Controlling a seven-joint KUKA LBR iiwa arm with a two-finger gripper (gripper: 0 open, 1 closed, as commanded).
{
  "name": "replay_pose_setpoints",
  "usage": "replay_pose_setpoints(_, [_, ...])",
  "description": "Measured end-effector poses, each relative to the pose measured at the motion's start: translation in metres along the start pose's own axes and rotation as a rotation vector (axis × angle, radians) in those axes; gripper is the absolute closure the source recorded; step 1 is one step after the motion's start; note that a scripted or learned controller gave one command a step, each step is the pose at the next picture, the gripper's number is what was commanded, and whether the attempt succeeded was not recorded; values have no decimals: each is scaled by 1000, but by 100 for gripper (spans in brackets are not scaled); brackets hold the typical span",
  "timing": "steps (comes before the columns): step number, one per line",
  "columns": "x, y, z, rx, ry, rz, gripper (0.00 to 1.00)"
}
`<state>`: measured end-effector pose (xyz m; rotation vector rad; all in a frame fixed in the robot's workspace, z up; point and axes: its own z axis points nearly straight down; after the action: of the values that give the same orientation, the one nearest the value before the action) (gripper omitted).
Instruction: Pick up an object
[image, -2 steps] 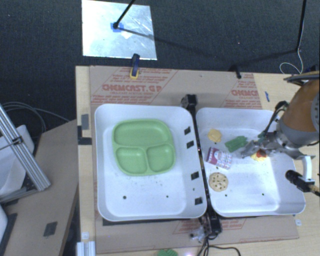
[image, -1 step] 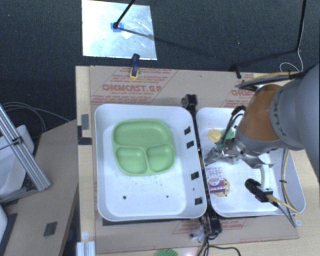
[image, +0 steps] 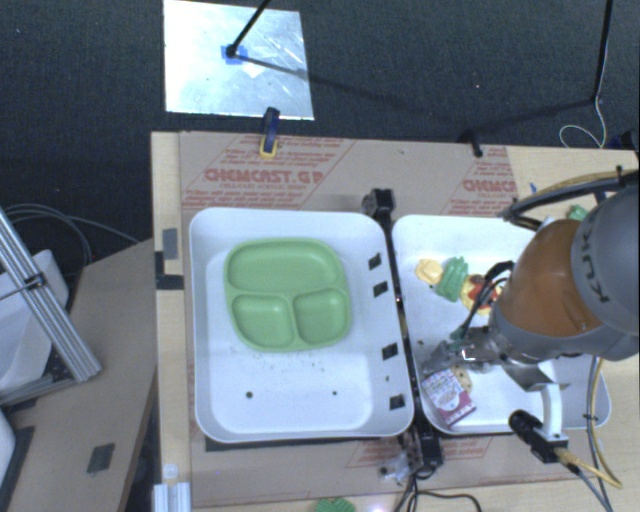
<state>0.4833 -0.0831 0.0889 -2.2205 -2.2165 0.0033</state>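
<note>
My gripper (image: 455, 353) reaches down into the right bin (image: 430, 235), near its front left part. Just below it lies a small flat packet (image: 448, 392) with a pink and white print, close to the bin's front wall. The arm's grey body and orange band (image: 545, 280) cover much of the bin. Farther back lie a yellow toy (image: 430, 271) and a green ribbed object (image: 455, 272), with a red and yellow piece (image: 473, 289) beside them. Nothing can be made out between the fingers.
The left bin (image: 210, 400) holds a green three-compartment tray (image: 288, 293) in its back half. A black divider with clips (image: 392, 300) runs between the bins. Cables trail at the right and front of the bench.
</note>
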Motion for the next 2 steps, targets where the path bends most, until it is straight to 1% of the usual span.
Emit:
replay_pose_setpoints(1, [0,5,-11,-9,-1,-2,100])
replay_pose_setpoints(2, [0,4,-10,-8,-1,-3,0])
